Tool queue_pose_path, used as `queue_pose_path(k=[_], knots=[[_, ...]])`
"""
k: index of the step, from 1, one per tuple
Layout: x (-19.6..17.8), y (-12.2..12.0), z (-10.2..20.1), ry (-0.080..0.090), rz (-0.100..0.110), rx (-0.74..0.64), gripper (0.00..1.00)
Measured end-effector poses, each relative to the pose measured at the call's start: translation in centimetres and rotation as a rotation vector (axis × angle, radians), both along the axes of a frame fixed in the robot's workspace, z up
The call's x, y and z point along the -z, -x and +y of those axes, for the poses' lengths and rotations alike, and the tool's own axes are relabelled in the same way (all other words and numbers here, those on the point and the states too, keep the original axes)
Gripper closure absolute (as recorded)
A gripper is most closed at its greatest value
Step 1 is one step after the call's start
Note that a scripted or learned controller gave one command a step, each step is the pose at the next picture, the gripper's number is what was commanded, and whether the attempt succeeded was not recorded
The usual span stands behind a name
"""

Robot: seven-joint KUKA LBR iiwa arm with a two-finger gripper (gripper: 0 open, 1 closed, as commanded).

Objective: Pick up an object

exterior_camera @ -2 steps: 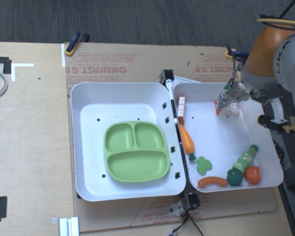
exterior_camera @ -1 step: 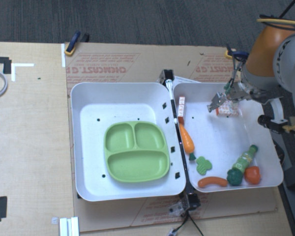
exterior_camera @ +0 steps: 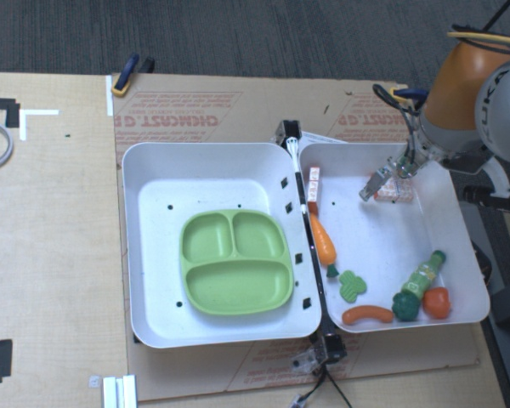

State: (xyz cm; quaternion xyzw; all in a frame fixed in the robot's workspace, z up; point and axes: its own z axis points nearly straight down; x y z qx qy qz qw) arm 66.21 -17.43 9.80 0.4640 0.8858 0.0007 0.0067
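Your pincer (exterior_camera: 381, 185) hangs low over the far part of the right bin (exterior_camera: 459, 219), above or against a small pale packet (exterior_camera: 398, 190) that lies there; from this slanted view you cannot tell whether the pincer is spread or closed, nor whether the packet is between its tips. Judged from that, the step in hand is the grasp itself. To do it well, bring the pincer straight down so it straddles the packet rather than resting on top, and close only once both tips are beside it, because a flat thing lying on the bin floor will likely slide away if pushed from one side. Taking the packet as your landmark, the carrot (exterior_camera: 322, 241) lies nearer the camera and toward the divider, just beside the bin wall; the green piece (exterior_camera: 352, 286) and the sausage (exterior_camera: 367, 314) lie nearer still, well apart from the packet; the bottle (exterior_camera: 422, 280), the green ball (exterior_camera: 405, 306) and the tomato (exterior_camera: 438, 303) cluster in the near corner. The green plate (exterior_camera: 236, 262) sits in the left bin (exterior_camera: 153, 228), across the divider.
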Motion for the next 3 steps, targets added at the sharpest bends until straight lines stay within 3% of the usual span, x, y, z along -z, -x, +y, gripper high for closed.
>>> queue_pose_path(k=[1,2,3], knots=[[0.1,0.0,5.2,-0.002,0.002,-0.013,0.0],[0.5,3.2,3.6,-0.001,0.011,-0.433,0.0],[0.5,1.1,7.5,0.0,0.009,-0.479,0.0]])
